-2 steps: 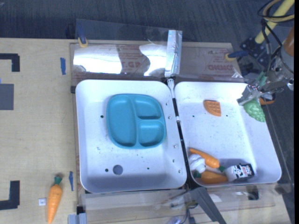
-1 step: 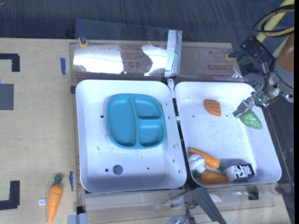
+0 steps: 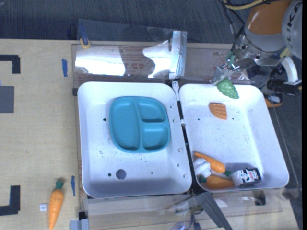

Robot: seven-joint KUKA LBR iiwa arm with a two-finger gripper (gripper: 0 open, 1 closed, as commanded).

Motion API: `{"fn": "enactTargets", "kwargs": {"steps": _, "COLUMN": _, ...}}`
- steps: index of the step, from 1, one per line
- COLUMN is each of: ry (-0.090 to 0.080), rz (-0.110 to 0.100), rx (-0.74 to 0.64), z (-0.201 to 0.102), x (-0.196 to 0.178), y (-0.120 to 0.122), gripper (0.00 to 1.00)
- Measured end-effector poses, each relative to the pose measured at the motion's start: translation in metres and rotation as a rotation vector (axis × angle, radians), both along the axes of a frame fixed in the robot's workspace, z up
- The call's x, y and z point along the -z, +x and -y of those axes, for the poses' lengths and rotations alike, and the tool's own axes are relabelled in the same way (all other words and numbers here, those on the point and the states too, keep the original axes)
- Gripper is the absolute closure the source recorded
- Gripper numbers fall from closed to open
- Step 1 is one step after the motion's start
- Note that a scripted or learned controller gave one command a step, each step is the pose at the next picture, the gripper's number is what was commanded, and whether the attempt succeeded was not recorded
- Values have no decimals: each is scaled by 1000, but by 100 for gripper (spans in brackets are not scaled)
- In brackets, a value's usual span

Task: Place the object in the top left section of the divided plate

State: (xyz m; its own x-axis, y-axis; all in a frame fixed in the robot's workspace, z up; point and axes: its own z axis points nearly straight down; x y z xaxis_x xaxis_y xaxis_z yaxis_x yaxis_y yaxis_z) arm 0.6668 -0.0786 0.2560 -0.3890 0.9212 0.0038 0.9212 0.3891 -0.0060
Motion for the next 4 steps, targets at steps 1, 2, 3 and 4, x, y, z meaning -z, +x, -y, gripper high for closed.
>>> {"fn": "enactTargets", "kwargs": {"steps": 1, "ry": 0, "rz": -5, "rx": 0, "z": 0, "x": 70, "y": -7, "gripper": 100}}
{"fn": "enactTargets", "kwargs": {"steps": 2, "ry": 1, "rz": -1, "rx": -71, "z": -61, "x": 76, "y": -1, "gripper": 100}}
{"fn": "enactTargets", "kwargs": {"steps": 3, "ry": 1, "rz": 3, "rx": -200, "z": -147, "x": 75, "y": -1, "gripper": 100}}
{"fn": "enactTargets", "kwargs": {"steps": 4, "ry": -1, "rz": 3, "rx": -196, "z": -144, "x": 75, "y": 0, "gripper": 0}}
